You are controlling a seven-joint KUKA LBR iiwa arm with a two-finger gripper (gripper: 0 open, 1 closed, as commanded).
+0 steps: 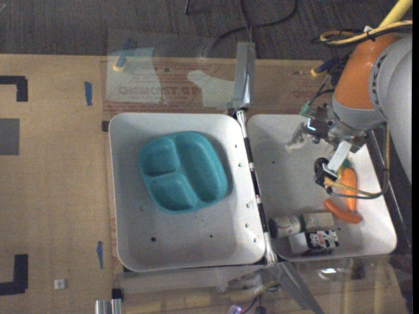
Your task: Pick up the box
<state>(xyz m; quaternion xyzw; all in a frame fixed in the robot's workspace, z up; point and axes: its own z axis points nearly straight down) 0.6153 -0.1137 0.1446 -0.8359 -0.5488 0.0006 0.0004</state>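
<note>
You have the gripper [298, 138] hanging over the far part of the right bin [275, 175], toward its left side, with bare white floor under it; from this angle you cannot tell whether it is spread or pressed together, and you can see nothing held in it. The grey arm [393, 84] with its orange band comes in from the far right.

What you are after sits well apart from the gripper, along the near wall of that same bin; there are two boxes there, touching or nearly so. The speckled box [319, 220] lies a little farther in; the white box with dark print [315, 241] lies just nearer, against the near wall. A small white jar [286, 226] stands just left of them.

To the right of the boxes you see an orange-red oblong piece [342, 212], lying slantwise; beyond it a carrot [351, 187] lies with its green end pointing far, close to the bin's right wall.

The left bin [124, 195] holds a teal divided plate [184, 171], set flat near the middle, toward the far side.
</note>
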